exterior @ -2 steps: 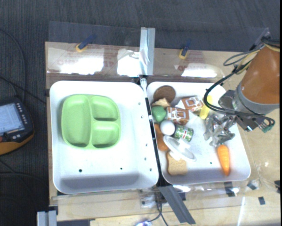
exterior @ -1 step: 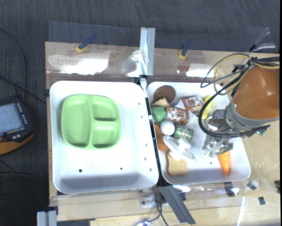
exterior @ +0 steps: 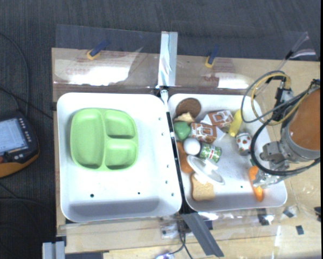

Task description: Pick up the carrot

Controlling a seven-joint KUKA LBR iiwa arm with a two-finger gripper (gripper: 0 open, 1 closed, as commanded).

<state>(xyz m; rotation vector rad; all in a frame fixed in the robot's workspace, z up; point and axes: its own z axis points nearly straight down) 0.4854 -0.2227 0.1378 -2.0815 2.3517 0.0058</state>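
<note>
I see my claw (exterior: 262, 178) low at the right bin's (exterior: 234, 201) near-right corner, over the carrot (exterior: 256, 189); I cannot tell its grip, and no lift shows.

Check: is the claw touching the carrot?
Cannot tell. In the camera view the claw overlaps the carrot by the right bin's near corner, hiding any contact or gap.

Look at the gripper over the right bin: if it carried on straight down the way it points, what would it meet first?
Most likely the carrot, the orange piece right under the gripper near the right bin's front right corner. Height is hard to judge from above, so contact may already exist.
</note>
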